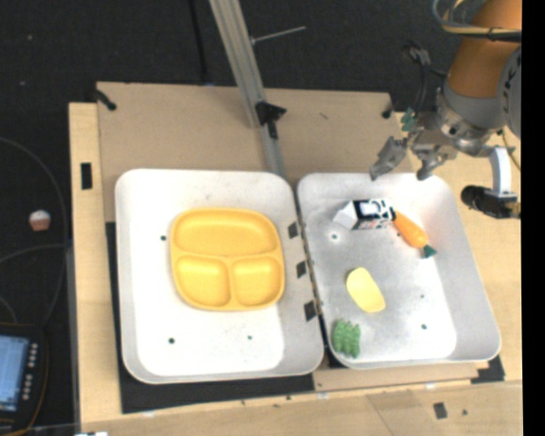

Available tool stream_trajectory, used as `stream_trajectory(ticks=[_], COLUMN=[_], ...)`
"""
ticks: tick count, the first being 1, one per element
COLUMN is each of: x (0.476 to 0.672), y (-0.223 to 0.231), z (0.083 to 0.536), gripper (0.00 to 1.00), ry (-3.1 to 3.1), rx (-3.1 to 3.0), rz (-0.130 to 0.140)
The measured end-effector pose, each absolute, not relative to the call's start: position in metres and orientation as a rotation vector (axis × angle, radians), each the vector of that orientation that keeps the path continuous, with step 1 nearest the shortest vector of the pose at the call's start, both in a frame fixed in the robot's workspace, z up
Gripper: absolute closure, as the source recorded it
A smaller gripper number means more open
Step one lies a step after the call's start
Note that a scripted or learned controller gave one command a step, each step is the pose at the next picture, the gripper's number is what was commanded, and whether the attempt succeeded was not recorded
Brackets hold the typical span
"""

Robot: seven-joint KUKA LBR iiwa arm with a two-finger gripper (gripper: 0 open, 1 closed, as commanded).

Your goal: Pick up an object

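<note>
The right bin (454,334) holds a small white and black packet (370,213), an orange carrot (411,232), a pale yellow lemon-shaped piece (366,291) and a green broccoli bit (346,336). My gripper (406,163) hangs above the bin's far edge, just beyond the packet, with its two fingers (384,161) spread apart and nothing between them. It stands open, clear of every object.
The left bin (136,243) bears a yellow divided tray (226,258). A slanted metal post (243,62) rises behind the two bins. The bench edge runs along the front, and a small screen (4,368) sits at the lower left off the bench.
</note>
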State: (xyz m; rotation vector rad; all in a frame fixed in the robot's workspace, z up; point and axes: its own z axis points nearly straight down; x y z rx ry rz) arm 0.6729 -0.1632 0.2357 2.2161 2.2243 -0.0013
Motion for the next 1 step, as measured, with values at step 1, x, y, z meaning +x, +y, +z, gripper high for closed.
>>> stream_trajectory(ticks=[1], x=[0.6729], y=[-0.1634], z=[0.2357], gripper=[0.0], ry=[2.225], rx=[2.215], rz=[-0.003])
